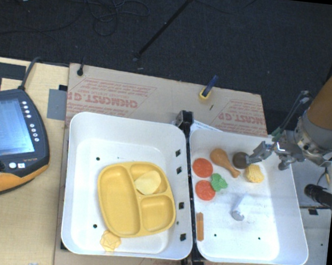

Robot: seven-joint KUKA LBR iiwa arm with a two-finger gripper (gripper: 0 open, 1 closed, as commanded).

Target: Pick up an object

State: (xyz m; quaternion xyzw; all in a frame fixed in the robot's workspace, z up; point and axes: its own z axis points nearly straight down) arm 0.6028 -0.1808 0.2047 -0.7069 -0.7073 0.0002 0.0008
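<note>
1. Near edge of the left bin (77,148): one small yellow piece (110,241) lies at about 6 o'clock of the one yellow divided tray (115,203).
2. The tray has three compartments; its upper one holds one pale yellow chip (147,184).
3. Near part of the right bin (287,249): one orange stick (200,227) lies against the left wall, its long axis running 12 to 6 o'clock.
4. Centre of the right bin: one pale grey piece (238,207); its kind cannot be told.
5. Left of centre: two red-orange discs (203,167) (205,191), with one green leafy piece (219,182) touching between them.
6. Far part of the right bin: one brown drumstick (225,161), long axis running from 10 to 4 o'clock, and one yellow lump (255,174) just beside its thin end.
7. The gripper (253,158) hangs over the far right of this bin. Whether its fingers are spread or closed cannot be told; a dark rounded part at its tip sits over the drumstick's thin end.
8. Deciding relation: the yellow lump lies just at 5 o'clock of the tip, the drumstick at 9 o'clock; either seems the likeliest object to pick up.
9. Counts: two bins, one arm, one gripper.
</note>
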